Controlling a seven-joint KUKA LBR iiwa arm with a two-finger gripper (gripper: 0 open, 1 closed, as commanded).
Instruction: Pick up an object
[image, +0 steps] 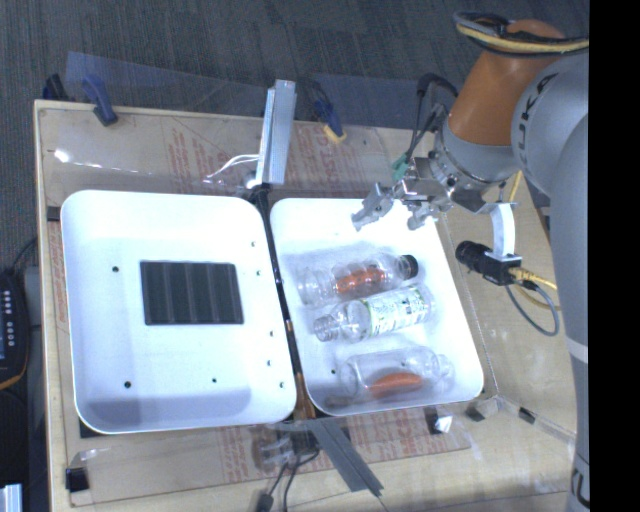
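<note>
The pale wooden bench (150, 455) carries everything, its top covered by a clear sheet with red print; on it sit two shallow white plastic bins side by side, the left bin (100, 300) holding a dark ribbed rectangular panel (191, 293) near its middle, the right bin (455, 330) holding three clear plastic bottles; the grey arm with its orange band (495, 95) comes in from the right and hangs above the far edge of the right bin; its two-finger gripper (400, 205) points toward that bin's back rim, the fingers spread apart with nothing between them; well below it lie the bottles, all on their sides: a clear bottle with an orange-brown label and dark cap (358, 277) nearest the gripper, a clear bottle with a white and green label (375, 313) just beside it, and a clear bottle with something orange inside (395, 375) toward the near rim.
</note>
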